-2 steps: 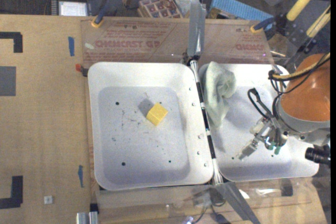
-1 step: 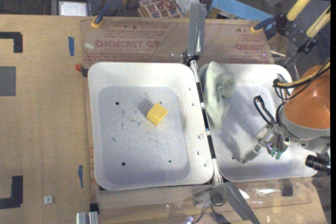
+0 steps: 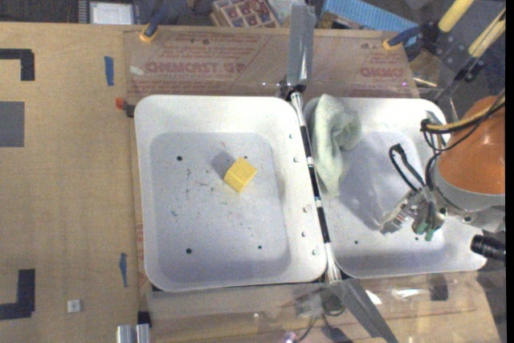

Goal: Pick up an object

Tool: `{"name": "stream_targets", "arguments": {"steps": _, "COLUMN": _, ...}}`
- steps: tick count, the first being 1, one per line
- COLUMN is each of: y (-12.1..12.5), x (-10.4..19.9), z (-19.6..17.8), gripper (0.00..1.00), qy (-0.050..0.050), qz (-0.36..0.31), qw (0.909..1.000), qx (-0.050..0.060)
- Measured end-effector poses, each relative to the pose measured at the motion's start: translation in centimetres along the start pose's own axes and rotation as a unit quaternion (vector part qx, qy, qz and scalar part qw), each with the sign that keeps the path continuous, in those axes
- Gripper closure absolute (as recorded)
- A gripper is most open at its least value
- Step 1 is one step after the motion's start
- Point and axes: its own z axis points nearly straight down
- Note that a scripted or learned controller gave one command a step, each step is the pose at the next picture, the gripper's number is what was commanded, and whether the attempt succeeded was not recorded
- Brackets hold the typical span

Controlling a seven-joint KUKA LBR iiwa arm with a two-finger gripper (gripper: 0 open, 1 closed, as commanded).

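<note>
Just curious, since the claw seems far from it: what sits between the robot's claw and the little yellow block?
In the camera view, the gripper is over the right bin; the yellow block lies in the left bin. Between them run the bins' adjoining rims and a crumpled pale cloth.

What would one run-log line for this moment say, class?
arm: over right bin | hand: low in right bin, nothing seen between fingers | yellow block: left bin | pale cloth: right bin, left edge

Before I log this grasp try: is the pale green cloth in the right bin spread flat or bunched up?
Bunched up. The pale green cloth lies crumpled in folds against the left wall of the right white bin, beside the divider.
</note>
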Motion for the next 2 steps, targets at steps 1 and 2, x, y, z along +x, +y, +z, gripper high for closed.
{"name": "stream_targets", "arguments": {"steps": 1, "y": -1.2, "x": -1.4, "z": 1.3, "gripper": 1.00, "qy": 0.000, "qz": 0.075, "qw": 0.9972, "qx": -0.001}}
{"name": "stream_targets", "arguments": {"steps": 2, "y": 4.5, "x": 4.1, "z": -8.4, "gripper": 1.00, "qy": 0.000, "qz": 0.219, "qw": 0.9757, "qx": 0.001}}
